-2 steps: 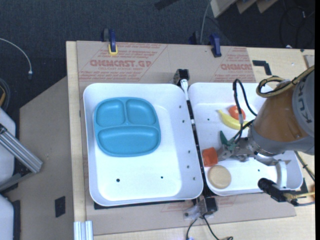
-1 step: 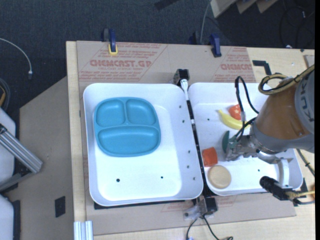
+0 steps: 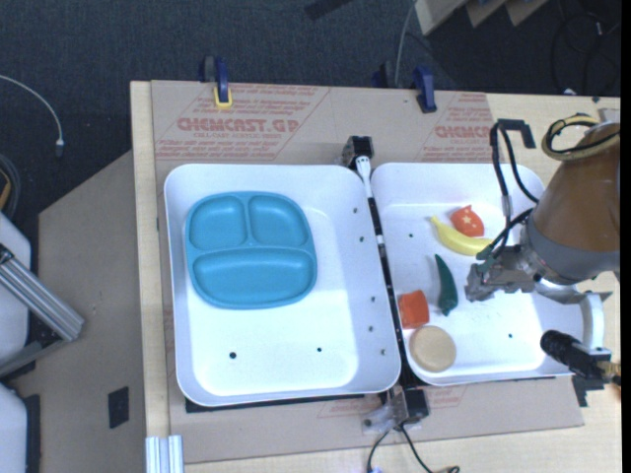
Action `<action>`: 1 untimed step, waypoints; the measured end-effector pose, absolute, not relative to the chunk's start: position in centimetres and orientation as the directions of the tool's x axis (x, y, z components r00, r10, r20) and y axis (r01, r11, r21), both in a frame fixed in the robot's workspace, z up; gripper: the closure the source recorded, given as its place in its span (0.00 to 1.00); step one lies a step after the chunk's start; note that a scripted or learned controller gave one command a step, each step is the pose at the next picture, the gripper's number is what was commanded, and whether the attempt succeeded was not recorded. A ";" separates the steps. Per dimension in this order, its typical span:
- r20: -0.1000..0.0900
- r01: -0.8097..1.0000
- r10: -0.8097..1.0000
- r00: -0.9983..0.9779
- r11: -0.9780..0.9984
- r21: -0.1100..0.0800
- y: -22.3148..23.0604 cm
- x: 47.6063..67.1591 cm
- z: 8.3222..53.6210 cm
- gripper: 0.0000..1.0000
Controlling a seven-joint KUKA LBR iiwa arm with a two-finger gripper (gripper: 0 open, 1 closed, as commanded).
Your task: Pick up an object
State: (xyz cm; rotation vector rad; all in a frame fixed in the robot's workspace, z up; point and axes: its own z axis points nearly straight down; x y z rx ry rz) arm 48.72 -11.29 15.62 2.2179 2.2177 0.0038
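Observation:
The right bin (image 3: 513, 358) holds a yellow banana (image 3: 454, 236), a red tomato-like piece (image 3: 469, 221), a dark green pepper (image 3: 445, 284), an orange-red block (image 3: 414, 309) and a tan round disc (image 3: 432, 347). My gripper (image 3: 485, 282) hangs low over the bin floor just right of the green pepper and below the banana's tip. Nothing shows between its fingers. The grey arm with its orange band (image 3: 582, 200) comes in from the right and hides the bin's right side.
The left bin (image 3: 281, 363) carries a blue divided plate (image 3: 252, 248) in its upper left. A black divider with clamps (image 3: 370, 215) runs between the bins. Cables (image 3: 508, 166) hang along the arm above the right bin.

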 end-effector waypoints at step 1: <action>-0.002 1.000 1.000 -0.001 0.001 0.004 -11.4 48.9 19.8 1.00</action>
